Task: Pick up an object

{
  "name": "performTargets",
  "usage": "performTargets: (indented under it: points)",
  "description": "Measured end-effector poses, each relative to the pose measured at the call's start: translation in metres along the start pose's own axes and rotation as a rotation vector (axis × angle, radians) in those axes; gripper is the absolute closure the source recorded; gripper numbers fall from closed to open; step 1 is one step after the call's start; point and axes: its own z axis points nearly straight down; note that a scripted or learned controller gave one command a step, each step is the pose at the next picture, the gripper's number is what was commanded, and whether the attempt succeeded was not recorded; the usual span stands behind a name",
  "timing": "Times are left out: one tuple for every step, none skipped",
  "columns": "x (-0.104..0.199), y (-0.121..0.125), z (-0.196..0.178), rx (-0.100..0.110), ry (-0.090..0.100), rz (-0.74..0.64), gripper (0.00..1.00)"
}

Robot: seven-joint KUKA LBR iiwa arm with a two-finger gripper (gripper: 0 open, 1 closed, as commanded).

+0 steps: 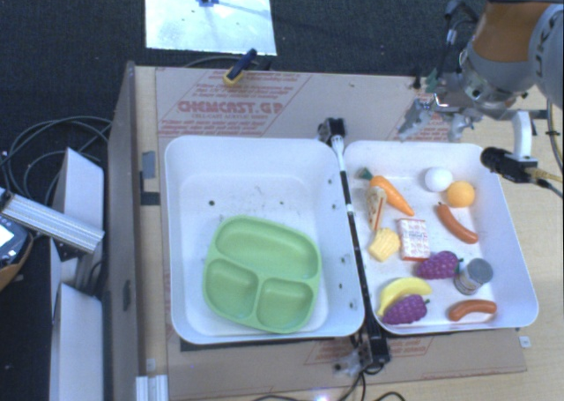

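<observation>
**Tool above far rim of right bin, nothing held**

Tool [434, 119] at upper right, over bare tabletop [264, 104] just beyond far edge of right bin [511, 214]. Two fingers apart, pointing down, nothing between them. Arm [520, 11] behind and above.

Right bin loaded with toy food: carrot [390, 194], white egg [437, 179], orange ball [459, 193], sausage [456, 222], corn [384, 244], cracker [413, 239], purple grapes [437, 264], banana [404, 289], small can [475, 275]. Left bin [256, 161] carrying green divided tray [263, 272].

Nearest candidates: egg and carrot, both toward the camera from tool, inside bin's far end. Egg almost directly in line, round, no preferred axis. Carrot slightly leftward, long axis on a diagonal; fingers probably needing to close across it. Likely next requirement: short advance toward the near side, then descent. Risk: crowded pieces nudging one another.
</observation>
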Motion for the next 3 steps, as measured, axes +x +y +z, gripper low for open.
performTargets:
  points:
    - [0.056, -0.073, 0.067, 0.004, 0.001, -0.001, 0.00]
    - [-0.045, -0.115, 0.127, 0.002, -0.001, 0.004, 0.00]
    - [0.002, -0.141, 0.158, -0.024, -0.020, 0.013, 0.00]
